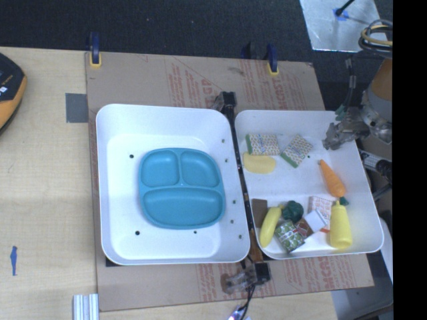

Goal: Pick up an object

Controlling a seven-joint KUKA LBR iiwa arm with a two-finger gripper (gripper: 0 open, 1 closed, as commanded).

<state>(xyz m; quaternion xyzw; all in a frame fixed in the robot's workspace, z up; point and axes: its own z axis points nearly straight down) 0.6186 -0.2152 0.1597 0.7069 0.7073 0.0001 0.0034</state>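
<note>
The right bin holds several small items: an orange carrot, a yellow bottle, a yellow banana, a pale yellow lemon-like piece, a dark green vegetable, and two patterned packets. My gripper hangs over the bin's far right corner, above and right of the carrot. Nothing shows between its fingers.
The left bin bears a blue divided plate. Both bins rest on a brown board held by blue clamps. A yellow and black device lies at the far left edge.
</note>
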